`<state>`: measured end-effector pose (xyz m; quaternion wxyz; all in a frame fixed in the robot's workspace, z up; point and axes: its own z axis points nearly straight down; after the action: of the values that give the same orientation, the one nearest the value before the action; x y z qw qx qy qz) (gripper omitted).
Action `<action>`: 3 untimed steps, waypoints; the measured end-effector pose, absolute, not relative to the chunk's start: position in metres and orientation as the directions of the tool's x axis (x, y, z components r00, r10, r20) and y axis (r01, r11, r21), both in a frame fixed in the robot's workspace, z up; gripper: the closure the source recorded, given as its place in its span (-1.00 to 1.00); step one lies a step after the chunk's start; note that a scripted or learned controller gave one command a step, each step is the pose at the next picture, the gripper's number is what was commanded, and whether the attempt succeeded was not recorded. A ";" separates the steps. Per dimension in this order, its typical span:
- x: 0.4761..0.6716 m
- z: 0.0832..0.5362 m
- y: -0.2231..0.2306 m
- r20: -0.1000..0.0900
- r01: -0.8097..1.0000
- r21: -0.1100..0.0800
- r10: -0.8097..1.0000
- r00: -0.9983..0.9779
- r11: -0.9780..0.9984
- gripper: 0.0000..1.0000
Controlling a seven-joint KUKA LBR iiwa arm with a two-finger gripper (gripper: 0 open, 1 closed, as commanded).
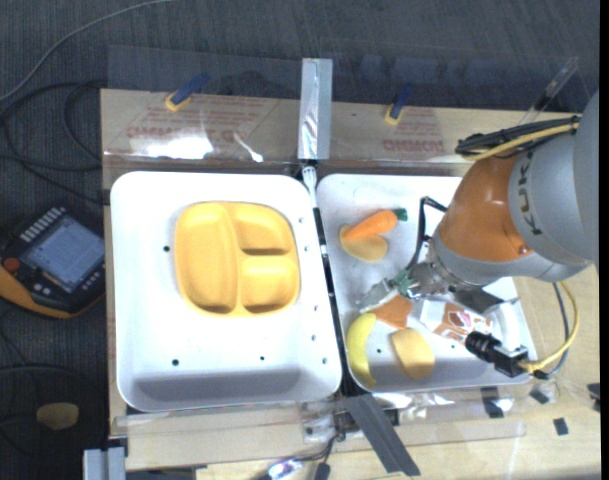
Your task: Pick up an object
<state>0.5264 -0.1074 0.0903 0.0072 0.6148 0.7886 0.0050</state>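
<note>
There, yellow tray [236, 258] inside left bin [144, 368].

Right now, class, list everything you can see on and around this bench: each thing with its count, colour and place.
bins: 2, white, side by side on the bench
tray: 1, yellow, three compartments, in the left bin
carrot: 1, orange, upper right bin
yellow pieces: several, lower right bin, kinds unclear
orange piece: 1, right bin, by the gripper
packet: 1, white and red, right bin
clips: 2, yellow and blue, on the board behind the bins
pendant: 1, orange and black, floor at left
arm: 1, grey with orange band, over the right bin
gripper: 1, low in the right bin
</note>
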 end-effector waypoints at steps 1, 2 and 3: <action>0.527 0.100 -0.106 -0.003 0.970 0.017 0.970 -0.244 0.244 1.00; 0.527 0.100 -0.106 -0.003 0.970 0.017 0.970 -0.244 0.244 -1.00; 0.645 0.093 -0.144 -0.005 0.983 0.002 0.983 -0.184 0.184 -1.00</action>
<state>0.6450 -0.1437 0.0931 0.0025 0.6386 0.7696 -0.0009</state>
